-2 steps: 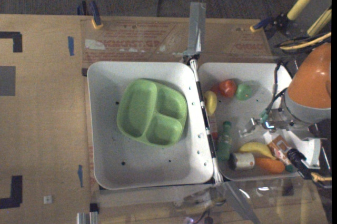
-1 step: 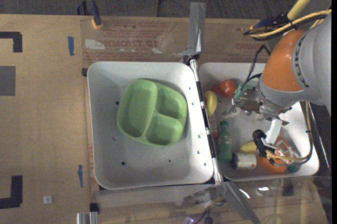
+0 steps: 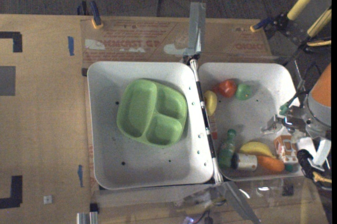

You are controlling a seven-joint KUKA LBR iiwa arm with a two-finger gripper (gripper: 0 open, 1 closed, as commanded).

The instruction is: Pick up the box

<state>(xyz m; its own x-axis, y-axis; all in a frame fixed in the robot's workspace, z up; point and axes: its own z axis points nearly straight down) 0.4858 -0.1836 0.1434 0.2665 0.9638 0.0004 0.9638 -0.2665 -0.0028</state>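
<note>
The box (image 3: 285, 148) is small, orange and white, and lies near the front right corner of the right bin (image 3: 263, 72), between a banana (image 3: 256, 148) and the bin's right wall. My gripper (image 3: 287, 122) hangs over the right side of that bin, just behind and slightly above the box. The grey arm with its orange band (image 3: 324, 88) comes in from the right edge. Nothing shows held in the gripper.
An orange carrot-like piece (image 3: 271, 164) and a can (image 3: 245, 162) lie just in front of the box, with a green bottle (image 3: 228, 147) to their left. A red tomato (image 3: 227, 87), a green fruit (image 3: 243, 92) and a yellow piece (image 3: 210, 102) sit at the back. The left bin (image 3: 102, 128) holds a green divided plate (image 3: 152, 112).
</note>
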